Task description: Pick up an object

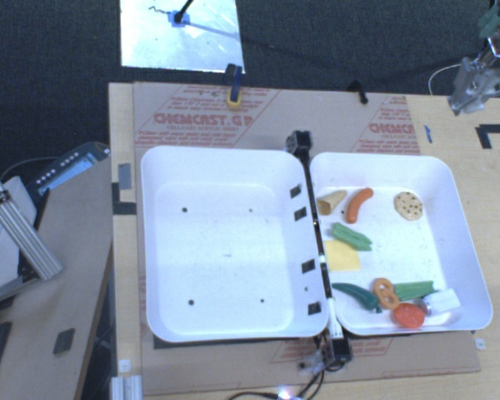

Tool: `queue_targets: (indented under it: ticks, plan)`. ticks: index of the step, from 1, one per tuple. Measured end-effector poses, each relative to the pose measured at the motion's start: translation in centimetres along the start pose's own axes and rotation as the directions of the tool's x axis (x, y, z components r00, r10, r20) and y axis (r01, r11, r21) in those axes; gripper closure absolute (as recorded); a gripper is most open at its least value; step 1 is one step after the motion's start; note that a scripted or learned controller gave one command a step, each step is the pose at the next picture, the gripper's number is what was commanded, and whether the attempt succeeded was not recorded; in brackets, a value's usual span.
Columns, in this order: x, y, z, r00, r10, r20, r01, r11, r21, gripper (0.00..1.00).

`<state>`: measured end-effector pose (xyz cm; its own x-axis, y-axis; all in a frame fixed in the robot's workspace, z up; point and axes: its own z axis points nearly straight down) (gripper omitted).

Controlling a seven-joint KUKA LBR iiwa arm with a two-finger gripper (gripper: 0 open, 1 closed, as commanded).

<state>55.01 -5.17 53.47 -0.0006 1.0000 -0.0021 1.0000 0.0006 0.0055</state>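
Observation:
The right bin (450,182) holds several small toy foods. A tan wedge (332,200), an orange sausage (358,204) and a speckled cookie (408,205) lie along its far side. A green pickle (351,237) and a yellow cheese slice (343,257) rest near the divider. Along the near edge sit a dark green piece (356,294), an orange pretzel (385,292), a green bean (412,289), a red tomato (409,315) and a white block (443,300). My gripper (477,88) hangs at the upper right, beyond the bins' far corner and well away from all the objects.
The left bin (162,169) sits beside the right one, joined by a black clipped divider (312,232). A cardboard sheet (200,115) underlies both. A shiny plate (179,23) lies on the floor at the back, and a metal rail (17,232) stands at left.

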Motion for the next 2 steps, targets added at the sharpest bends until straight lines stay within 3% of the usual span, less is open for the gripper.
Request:
queue_targets:
  ticks: [1,2]
  plan:
    - [3.8,-3.5,15.4,1.0,-0.005,-0.003,0.005,1.0,0.019,1.0]
    - [11.0,-4.6,2.8,1.0,-0.012,-0.006,0.012,1.0,-0.009,1.0]
